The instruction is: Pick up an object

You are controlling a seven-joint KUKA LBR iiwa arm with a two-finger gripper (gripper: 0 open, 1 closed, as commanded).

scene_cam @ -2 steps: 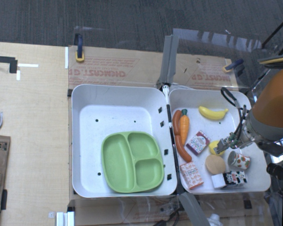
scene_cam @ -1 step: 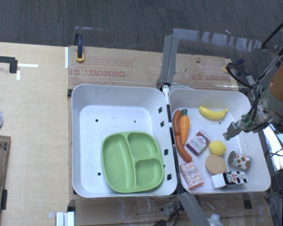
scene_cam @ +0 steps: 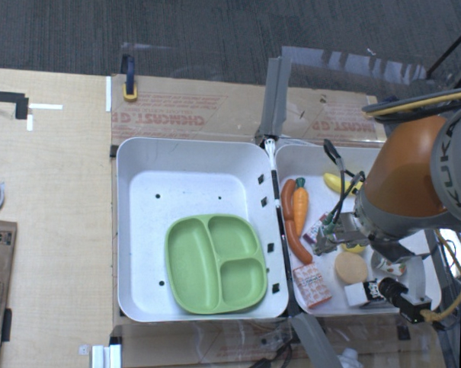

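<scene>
The gripper (scene_cam: pixel 329 235) sits low over the right bin (scene_cam: pixel 312 156), at the bin's middle, below the arm's grey wrist housing. Its fingers are hidden among cabling and clutter, so their state cannot be told, and no item can be confirmed in its grasp.

The arm (scene_cam: pixel 414 176) enters from the right, its orange band looming large over the bin's right half, with the grey wrist section angled down and to the left toward the bin floor. It hides much of the bin's right side.

Items in the right bin, relative to the gripper:
- A carrot (scene_cam: pixel 299 205), orange with a green top, lies lengthwise just left of the gripper, close to it.
- A reddish sausage-like piece (scene_cam: pixel 291 234) runs alongside the carrot, its lower end near the gripper's left side.
- A small red-and-white box (scene_cam: pixel 311 286) lies below and slightly left of the gripper, near the bin's front wall.
- A round tan disc (scene_cam: pixel 352 268) lies just below and right of the gripper.
- A banana (scene_cam: pixel 336 182) lies above the gripper, partly under the arm.

The left bin (scene_cam: pixel 138 213) holds a green divided plate (scene_cam: pixel 215 263), well apart from the gripper.
</scene>
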